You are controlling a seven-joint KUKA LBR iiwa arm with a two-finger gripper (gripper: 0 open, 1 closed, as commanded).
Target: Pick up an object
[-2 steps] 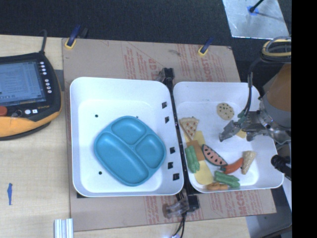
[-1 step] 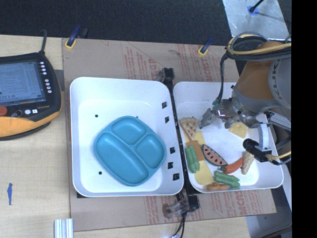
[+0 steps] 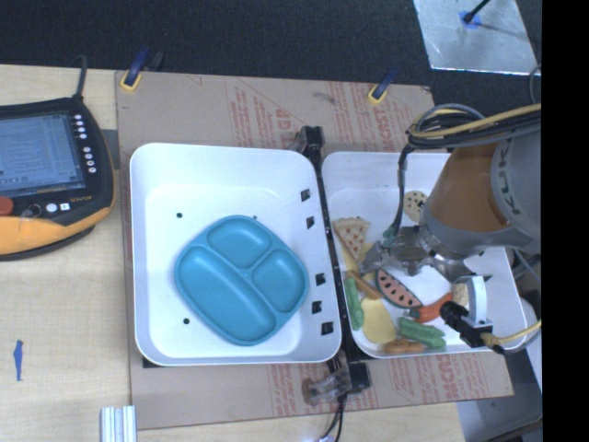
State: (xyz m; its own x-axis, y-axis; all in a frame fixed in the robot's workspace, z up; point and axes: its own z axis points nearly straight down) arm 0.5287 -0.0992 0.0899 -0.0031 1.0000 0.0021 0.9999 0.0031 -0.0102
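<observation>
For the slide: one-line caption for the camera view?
KUKA arm's gripper lowered into the right bin over toy food; blue divided plate lies in the left bin.

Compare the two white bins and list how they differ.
The left bin holds a single blue divided plate; the right bin holds a jumble of small toy foods, among them a watermelon slice. The arm reaches into the right bin, not the left bin. Both are shallow, white and rounded-cornered.

A blue divided plate (image 3: 241, 279) lies in the left bin (image 3: 147, 191); a pendant (image 3: 51, 168) sits left.
</observation>
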